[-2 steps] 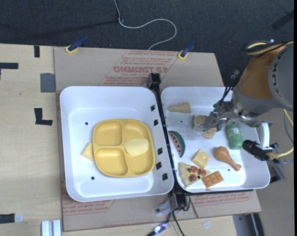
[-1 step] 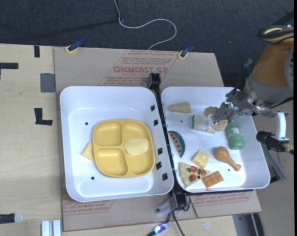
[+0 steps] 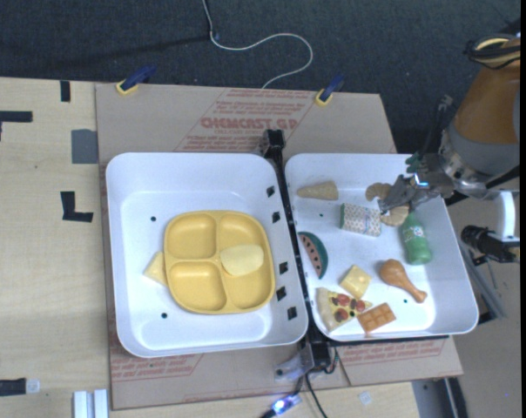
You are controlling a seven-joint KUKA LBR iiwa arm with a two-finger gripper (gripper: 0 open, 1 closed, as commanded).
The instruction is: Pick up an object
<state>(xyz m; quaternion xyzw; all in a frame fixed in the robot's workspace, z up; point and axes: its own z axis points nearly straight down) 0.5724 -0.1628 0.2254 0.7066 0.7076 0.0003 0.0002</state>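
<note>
The claw [image 3: 401, 197] sits low over the upper right part of the right bin [image 3: 437, 324], its dark fingers pointing left; whether they are open or closed cannot be told, and no item can be seen between them. Right at its tip lie two tan pieces [image 3: 387, 191], touching or nearly touching it; which one it is on cannot be told. Just below stands a green bottle [image 3: 414, 240], lying along the bin's right side; just left of the tip is a speckled block [image 3: 360, 219]; further left, near the bin's top edge, a pale wedge [image 3: 320, 190]. Lower in the same bin: a watermelon slice [image 3: 313, 252] against the left wall; a yellow cheese cube [image 3: 354, 280]; a drumstick [image 3: 401, 279] to its right; a pizza slice [image 3: 337, 306] and an orange waffle [image 3: 375, 317] side by side near the front wall.

The left bin [image 3: 132, 190] holds a yellow divided plate [image 3: 193, 281]; a pale chip [image 3: 242, 259] rests in its right compartment; a yellow wedge [image 3: 153, 269] pokes out from under the plate's left edge.

The arm [image 3: 485, 120] comes in from the right, orange above grey. Both bins rest on a cardboard sheet [image 3: 237, 120] on the counter [image 3: 37, 251]; a white cable [image 3: 272, 46] loops over the dark floor behind.
</note>
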